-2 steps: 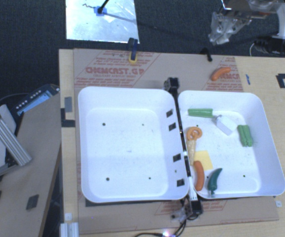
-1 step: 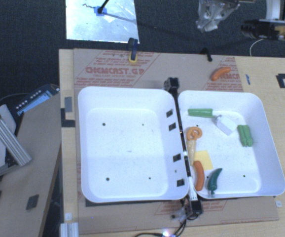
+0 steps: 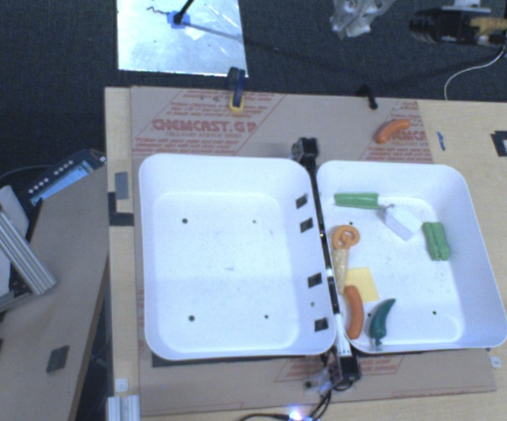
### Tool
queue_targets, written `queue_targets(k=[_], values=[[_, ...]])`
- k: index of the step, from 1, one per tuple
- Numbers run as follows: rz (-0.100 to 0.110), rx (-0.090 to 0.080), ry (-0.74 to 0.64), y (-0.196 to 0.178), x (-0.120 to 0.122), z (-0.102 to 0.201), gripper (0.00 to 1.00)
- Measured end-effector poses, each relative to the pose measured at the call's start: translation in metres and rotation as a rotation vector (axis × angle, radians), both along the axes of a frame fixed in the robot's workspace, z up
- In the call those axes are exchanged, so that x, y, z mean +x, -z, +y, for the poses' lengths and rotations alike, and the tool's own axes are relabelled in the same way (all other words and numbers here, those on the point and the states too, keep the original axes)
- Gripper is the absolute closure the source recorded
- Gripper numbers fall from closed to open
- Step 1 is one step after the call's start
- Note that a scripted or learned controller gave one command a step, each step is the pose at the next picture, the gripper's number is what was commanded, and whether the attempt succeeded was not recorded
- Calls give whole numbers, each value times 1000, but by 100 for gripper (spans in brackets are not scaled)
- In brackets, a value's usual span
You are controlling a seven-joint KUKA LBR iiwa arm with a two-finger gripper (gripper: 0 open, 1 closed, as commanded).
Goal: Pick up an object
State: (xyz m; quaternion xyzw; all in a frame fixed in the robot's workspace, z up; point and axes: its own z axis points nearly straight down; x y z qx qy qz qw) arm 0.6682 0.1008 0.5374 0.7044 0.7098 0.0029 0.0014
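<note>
The objects lie in the right bin [image 3: 473, 235], well below the hand [image 3: 356, 16]: a green stick [image 3: 356, 200], white block [image 3: 400, 223], green pod [image 3: 436, 240], orange sausage [image 3: 354, 310] and dark green pepper [image 3: 381, 318]. Another orange sausage [image 3: 392, 131] rests on the tabletop [image 3: 262, 121], nearer the hand. The hand hangs above, holding nothing; its opening cannot be told.

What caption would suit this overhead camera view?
Pincer raised beyond the bench; toy foods scattered in the right bin.
</note>
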Motion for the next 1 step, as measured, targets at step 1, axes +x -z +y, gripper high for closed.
queue_targets(k=[1], values=[[4, 0, 0, 2, 0, 34, 100]])
